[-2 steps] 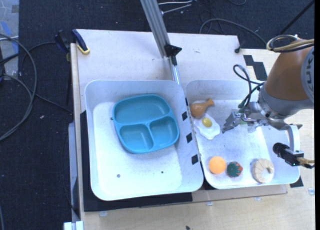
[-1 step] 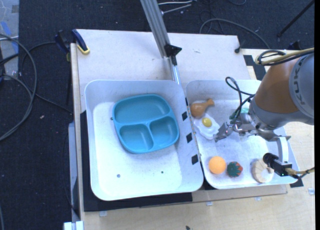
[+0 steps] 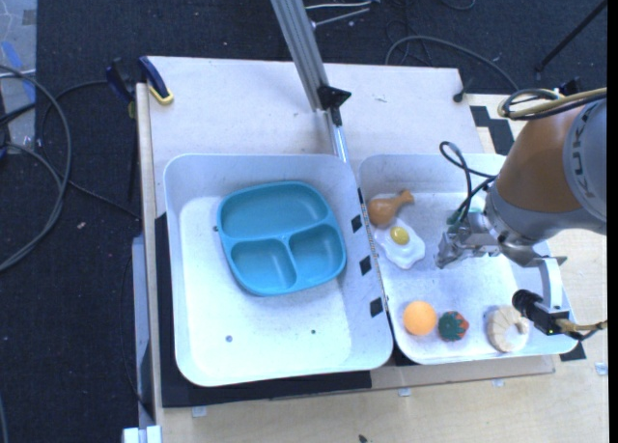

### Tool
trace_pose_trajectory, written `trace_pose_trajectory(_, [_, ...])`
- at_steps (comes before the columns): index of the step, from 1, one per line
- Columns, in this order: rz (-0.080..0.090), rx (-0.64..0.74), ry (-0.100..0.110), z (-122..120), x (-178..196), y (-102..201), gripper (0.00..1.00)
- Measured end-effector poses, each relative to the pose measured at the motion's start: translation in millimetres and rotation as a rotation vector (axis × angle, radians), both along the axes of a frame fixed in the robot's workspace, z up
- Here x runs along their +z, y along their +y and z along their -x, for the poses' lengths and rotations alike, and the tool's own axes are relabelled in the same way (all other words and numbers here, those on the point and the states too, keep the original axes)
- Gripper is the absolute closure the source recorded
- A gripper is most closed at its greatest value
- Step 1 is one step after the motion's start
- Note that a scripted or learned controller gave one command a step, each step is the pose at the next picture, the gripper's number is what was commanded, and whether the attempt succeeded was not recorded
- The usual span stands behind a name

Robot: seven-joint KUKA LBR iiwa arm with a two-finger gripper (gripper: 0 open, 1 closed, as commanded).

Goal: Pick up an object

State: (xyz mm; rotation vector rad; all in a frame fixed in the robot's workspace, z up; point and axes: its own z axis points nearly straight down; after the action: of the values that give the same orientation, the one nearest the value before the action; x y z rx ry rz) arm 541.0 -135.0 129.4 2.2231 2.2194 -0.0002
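Observation:
In the right bin (image 3: 483,349) lie a brown chicken drumstick (image 3: 390,205), a fried egg (image 3: 402,244), an orange ball (image 3: 419,318), a small green and red item (image 3: 453,325) and a beige round pastry (image 3: 505,328). My gripper (image 3: 462,243) hangs low over the middle of this bin, just right of the fried egg and above the green item. Nothing shows between its tips. The arm's orange band and grey wrist cover the bin's right side.
The left bin (image 3: 193,335) holds a blue divided plate (image 3: 282,235). A metal pole (image 3: 299,31) slants down to the divider between the bins. Cables loop over the right bin's far edge (image 3: 454,156). A yellow-handled tool (image 3: 154,84) lies at the bench's far left corner.

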Motion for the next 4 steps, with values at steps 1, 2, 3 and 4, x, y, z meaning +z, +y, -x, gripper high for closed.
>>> trace_pose_trajectory(1, [0.001, 0.004, -0.005, -2.0, 63.4, 0.5, 1.00])
trace_pose_trajectory(2, [0.002, 0.005, -0.006, -1.6, 127.0, 1.7, 1.00])
trace_pose_trajectory(3, [0.001, 0.005, -0.004, -2.7, 157.9, 1.7, 1.00])
trace_pose_trajectory(4, [-0.002, 0.009, 0.002, 4.2, 138.4, 54.8, 1.00])
